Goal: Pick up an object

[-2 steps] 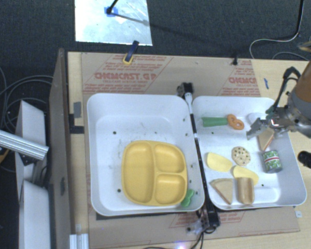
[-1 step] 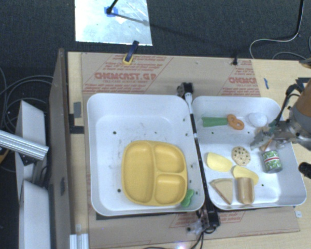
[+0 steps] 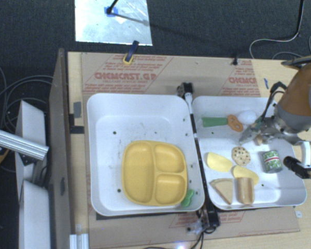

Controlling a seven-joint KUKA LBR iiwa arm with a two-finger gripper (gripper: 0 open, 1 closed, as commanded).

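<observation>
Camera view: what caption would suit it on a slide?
Robot pincer poised over toy food in the right bin; yellow divided tray in the left.

a dark grey carpeted floor (image 3: 207, 14) surrounds a bench topped with brown printed cardboard (image 3: 145, 69). on the floor at the far side lies a shiny silver sheet (image 3: 114, 17). black cables (image 3: 10, 90) loop across the floor on the left, and a thin white cable (image 3: 280, 38) curls at the far right. a white and metal frame (image 3: 26, 154) stands at the left.
</observation>
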